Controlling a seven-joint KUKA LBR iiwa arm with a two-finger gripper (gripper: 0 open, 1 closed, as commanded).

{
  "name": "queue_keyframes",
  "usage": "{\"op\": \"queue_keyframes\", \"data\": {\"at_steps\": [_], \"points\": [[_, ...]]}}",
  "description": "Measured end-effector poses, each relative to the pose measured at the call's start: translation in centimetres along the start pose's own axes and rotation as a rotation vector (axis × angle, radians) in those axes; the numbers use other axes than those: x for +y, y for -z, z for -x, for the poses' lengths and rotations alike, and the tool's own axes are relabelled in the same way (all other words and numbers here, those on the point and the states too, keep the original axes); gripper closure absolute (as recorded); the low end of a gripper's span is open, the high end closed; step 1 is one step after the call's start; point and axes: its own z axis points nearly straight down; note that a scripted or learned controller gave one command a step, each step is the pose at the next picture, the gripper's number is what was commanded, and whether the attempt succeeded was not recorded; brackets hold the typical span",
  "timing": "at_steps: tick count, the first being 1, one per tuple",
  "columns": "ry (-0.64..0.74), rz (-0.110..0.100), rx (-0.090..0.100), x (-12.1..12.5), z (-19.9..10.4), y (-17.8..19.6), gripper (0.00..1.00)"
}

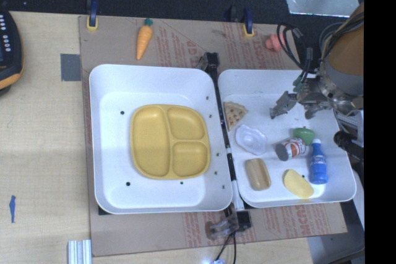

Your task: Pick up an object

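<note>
Two bins, arm cut off at right, clear item indistinct

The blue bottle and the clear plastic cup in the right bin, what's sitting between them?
In the camera view, a small can lies on its side between the clear cup and the blue bottle, with a green item just above it.

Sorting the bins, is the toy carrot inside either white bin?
No, the toy carrot lies on the cardboard above the left bin.
</note>
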Motion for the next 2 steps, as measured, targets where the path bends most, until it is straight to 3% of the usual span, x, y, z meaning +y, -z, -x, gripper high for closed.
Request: {"op": "queue_keyframes", "data": {"at_steps": [1,2], "points": [[-0.004,-0.005,-0.002,2.0,5.8,-8.2,0.0],[-0.002,-0.004,0.001,-0.9,3.9,-11.5,0.0]]}}
